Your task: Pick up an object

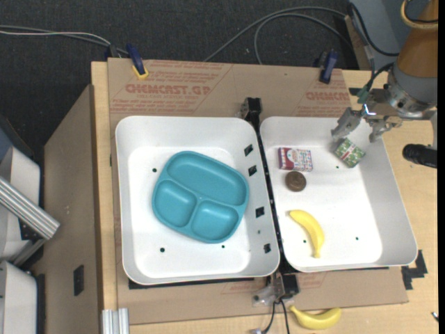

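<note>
My gripper (362,128) hangs over the far right corner of the right bin (389,207), its two fingers (345,125) spread apart, so it is open. Just below the fingertips a small green and white packet (350,152) lies tilted on the bin floor, and it is not pinched between them. Further left in the same bin are a small red and white carton (295,158), a brown round piece (296,181) in front of it, and a yellow banana (309,232) toward the near edge.
The left bin (132,186) holds a teal divided plate (200,195). A black clamp bar (263,186) runs between the bins. A second banana (316,316) lies outside, at the bench's near edge. Blue clips (137,62) pin the cardboard at the back.
</note>
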`<state>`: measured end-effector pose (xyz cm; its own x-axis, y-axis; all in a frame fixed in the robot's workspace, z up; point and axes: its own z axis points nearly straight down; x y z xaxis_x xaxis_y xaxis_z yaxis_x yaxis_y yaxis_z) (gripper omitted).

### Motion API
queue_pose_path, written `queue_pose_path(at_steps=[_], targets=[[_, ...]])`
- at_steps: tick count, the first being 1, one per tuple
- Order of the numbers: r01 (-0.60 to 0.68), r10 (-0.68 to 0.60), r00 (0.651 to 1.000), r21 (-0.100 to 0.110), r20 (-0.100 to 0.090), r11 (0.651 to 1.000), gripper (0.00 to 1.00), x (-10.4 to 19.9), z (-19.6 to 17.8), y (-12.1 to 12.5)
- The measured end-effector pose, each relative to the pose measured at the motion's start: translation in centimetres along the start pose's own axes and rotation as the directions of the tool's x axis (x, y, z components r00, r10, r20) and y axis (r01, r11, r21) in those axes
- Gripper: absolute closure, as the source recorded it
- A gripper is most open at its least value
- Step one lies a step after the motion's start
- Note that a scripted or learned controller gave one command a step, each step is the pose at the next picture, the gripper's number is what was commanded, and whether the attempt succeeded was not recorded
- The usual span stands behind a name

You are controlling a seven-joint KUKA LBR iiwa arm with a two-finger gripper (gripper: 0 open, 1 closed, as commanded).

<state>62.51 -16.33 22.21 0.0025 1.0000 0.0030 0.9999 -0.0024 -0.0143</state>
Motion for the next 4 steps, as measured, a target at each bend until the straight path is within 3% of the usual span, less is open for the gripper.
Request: queue_pose_path(at_steps=[1,3,4], targets=[[0.003,-0.003,1.0,-0.014,0.003,1.0,0.0,0.0,-0.8,0.3],[0.002,-0.002,1.0,-0.007,0.001,1.0,0.0,-0.8,10.5,-0.5],[0.002,-0.002,1.0,-0.013,0.003,1.0,0.0,-0.8,13.7,-0.4]])
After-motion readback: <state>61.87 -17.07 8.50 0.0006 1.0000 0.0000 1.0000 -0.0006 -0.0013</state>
